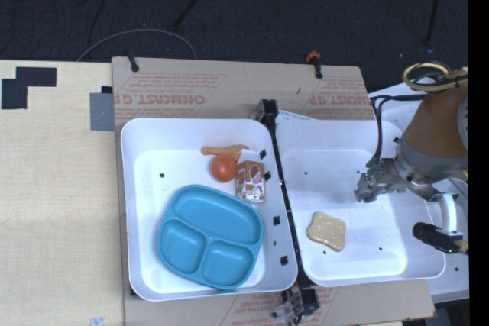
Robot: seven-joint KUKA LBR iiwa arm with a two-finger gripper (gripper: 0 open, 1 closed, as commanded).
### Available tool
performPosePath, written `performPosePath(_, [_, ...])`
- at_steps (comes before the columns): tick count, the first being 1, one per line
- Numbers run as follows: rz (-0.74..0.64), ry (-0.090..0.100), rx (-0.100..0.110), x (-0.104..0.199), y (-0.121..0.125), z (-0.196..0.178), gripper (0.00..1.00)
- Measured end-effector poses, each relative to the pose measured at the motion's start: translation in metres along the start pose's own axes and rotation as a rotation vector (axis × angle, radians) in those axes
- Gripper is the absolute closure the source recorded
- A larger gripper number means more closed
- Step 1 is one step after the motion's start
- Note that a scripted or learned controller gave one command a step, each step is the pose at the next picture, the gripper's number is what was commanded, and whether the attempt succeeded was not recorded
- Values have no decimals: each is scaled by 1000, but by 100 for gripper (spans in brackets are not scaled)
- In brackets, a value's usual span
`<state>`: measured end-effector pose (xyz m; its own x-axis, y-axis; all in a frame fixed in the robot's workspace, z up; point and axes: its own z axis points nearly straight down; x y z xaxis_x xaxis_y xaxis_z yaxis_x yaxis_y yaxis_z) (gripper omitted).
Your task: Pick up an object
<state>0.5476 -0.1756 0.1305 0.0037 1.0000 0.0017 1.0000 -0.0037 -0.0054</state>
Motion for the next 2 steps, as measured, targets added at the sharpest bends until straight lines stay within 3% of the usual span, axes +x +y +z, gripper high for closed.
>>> performPosePath(2, [-6,-2,-9,9,-9,-117,100])
